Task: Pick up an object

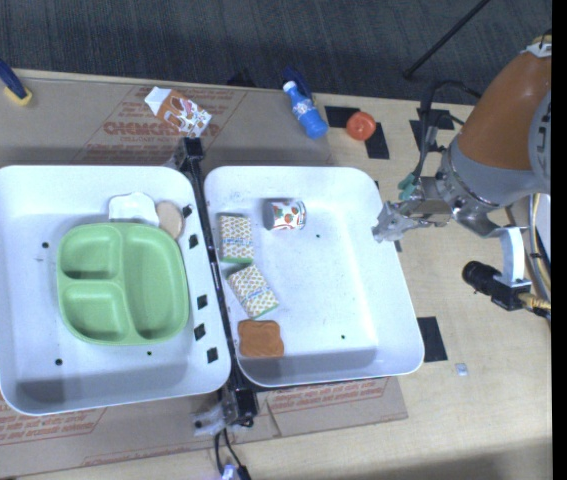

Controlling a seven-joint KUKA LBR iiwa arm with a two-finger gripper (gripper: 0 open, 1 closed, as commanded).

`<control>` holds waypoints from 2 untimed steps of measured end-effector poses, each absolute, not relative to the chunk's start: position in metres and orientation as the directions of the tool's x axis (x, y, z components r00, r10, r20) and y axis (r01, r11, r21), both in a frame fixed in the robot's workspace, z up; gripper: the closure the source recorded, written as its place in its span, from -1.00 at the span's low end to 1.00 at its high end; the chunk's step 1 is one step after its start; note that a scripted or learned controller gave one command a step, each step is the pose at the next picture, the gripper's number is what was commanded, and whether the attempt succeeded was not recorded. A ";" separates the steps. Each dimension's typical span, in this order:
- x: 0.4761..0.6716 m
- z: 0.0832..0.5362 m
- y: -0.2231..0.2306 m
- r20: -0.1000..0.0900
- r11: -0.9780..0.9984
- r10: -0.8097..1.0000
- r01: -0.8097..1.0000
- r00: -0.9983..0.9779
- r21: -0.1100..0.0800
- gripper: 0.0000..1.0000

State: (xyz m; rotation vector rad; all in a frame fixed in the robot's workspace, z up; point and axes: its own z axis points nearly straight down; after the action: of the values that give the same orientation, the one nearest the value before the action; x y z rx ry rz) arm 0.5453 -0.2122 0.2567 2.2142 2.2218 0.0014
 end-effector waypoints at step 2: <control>0.523 0.092 -0.211 0.001 0.007 1.000 1.000 -0.007 -0.004 1.00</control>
State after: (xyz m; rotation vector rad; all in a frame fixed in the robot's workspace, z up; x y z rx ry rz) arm 0.5229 -0.2107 0.0917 2.2161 2.2312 -0.0031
